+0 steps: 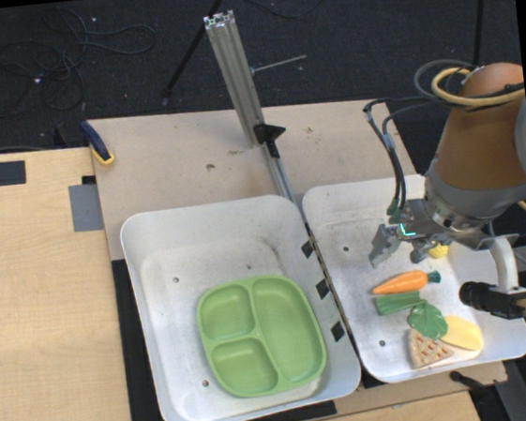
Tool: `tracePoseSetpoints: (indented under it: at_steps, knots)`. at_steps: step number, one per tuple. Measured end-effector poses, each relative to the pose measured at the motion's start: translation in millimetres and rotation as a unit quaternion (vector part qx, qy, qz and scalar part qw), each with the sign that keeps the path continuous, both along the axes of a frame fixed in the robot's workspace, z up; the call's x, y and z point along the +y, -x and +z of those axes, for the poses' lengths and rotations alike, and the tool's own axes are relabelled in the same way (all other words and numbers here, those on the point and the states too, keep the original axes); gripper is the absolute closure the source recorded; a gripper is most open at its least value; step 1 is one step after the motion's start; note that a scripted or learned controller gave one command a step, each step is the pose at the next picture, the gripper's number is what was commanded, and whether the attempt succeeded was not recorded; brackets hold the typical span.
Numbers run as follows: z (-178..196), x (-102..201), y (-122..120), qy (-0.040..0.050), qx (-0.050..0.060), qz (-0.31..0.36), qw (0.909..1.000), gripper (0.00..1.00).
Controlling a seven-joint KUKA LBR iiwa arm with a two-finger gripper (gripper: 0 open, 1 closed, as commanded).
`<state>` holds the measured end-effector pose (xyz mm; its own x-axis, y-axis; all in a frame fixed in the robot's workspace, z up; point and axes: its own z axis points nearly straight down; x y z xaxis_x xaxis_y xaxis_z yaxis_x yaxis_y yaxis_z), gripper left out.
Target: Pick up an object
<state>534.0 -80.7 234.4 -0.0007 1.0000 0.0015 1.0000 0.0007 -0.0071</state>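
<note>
Jaws of the gripper stand apart, and nothing sits between them. It is not holding any toy. The gripper hangs low over the right bin, near the middle of it, just behind the pile of toy food. The grey arm with its orange band comes in from the right side, so the gripper reaches this bin first.

Looking down from the camera above the bench, the toys are all bunched in the front right part of the right bin. The orange carrot lies flat on its side, closest to the gripper and just in front of it. A dark green piece lies right next to the carrot, touching it or almost touching it. In front of those are a leafy green toy, a yellow wedge and a waffle-like piece, all packed close together. A small yellow thing peeks out beside the gripper, but it is too small to tell what it is.

The left bin holds a light green plate with three sections, lying flat.

I think the gripper is open because it is getting ready to grab. The carrot looks like the easiest toy to pick, since it is nearest and one long side is free. The packed toys may be harder, because the fingers could bump the ones next to them.
</note>
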Motion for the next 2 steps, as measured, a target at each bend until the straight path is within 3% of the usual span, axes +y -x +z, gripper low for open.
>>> tracePoseSetpoints:
  at_steps: [1,2]
  knots:
    - [1.2,-0.1,-0.7,0.0002,-0.001,0.000,1.0000,0.00]
    - [-43.6,3.3,4.9,0.0000,0.001,0.000,1.0000,0.00]
